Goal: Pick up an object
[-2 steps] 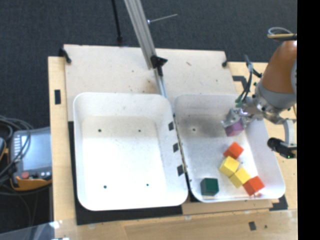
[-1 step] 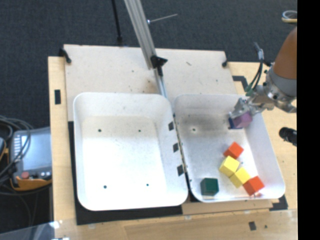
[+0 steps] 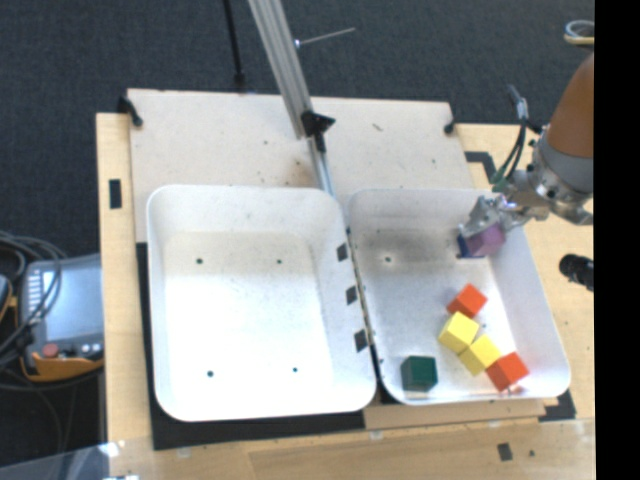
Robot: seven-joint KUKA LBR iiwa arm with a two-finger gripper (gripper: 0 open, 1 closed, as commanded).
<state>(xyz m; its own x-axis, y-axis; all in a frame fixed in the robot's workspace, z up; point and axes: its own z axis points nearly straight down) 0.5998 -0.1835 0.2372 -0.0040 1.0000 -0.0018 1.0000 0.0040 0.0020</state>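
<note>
A purple block (image 3: 487,238) sits high in the right bin (image 3: 535,298), near its upper right part, tucked directly under the claw (image 3: 484,223). The claw's metal tips lie against the block's top, and a dark blue patch shows at the block's left edge. Whether the block is truly pinched between the tips cannot be told from this slanted view, nor how wide the claw stands.

Lower in the same bin lie the other blocks. An orange block (image 3: 468,300) rests just above a yellow block (image 3: 459,332), the two touching or nearly so. A second yellow block (image 3: 482,352) sits just below and to the right, with a red-orange block (image 3: 507,369) pressed against its lower right side near the bin's corner. A dark green block (image 3: 419,372) stands apart from them, by the bin's lower left wall. The bin's floor shows a grey smudge in its upper half.

The left bin (image 3: 160,268) lies beside it, their rims meeting at the middle, its floor speckled with faint dirt.

Both bins rest on a pale wooden surface (image 3: 215,133). The grey arm (image 3: 560,173) comes in from the right with its orange band (image 3: 575,108) above the wrist. A slanted aluminium rail (image 3: 280,48) runs down to the gap between the bins.
</note>
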